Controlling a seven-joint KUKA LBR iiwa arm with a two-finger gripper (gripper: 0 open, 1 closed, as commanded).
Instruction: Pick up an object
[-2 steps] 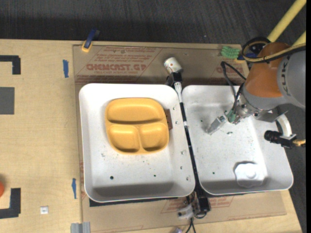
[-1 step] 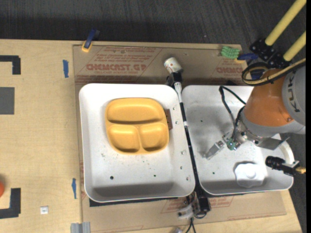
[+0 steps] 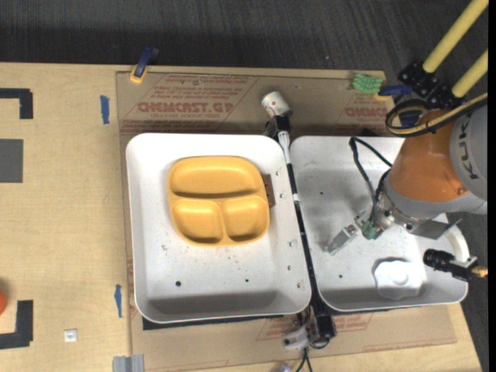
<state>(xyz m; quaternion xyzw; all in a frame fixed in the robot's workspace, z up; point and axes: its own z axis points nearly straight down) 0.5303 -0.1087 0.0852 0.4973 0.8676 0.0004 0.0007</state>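
White boxy object (image 3: 398,276) rests near front edge of right bin (image 3: 325,169); jaws (image 3: 345,237) low just beside it, over bin floor, state unclear. Yellow divided tray (image 3: 219,200) occupies left bin (image 3: 147,231).

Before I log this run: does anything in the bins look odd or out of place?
Nothing is spilled or broken. The yellow divided tray sits slightly askew in the left bin. The hand hangs in the right bin, apart from the white object.
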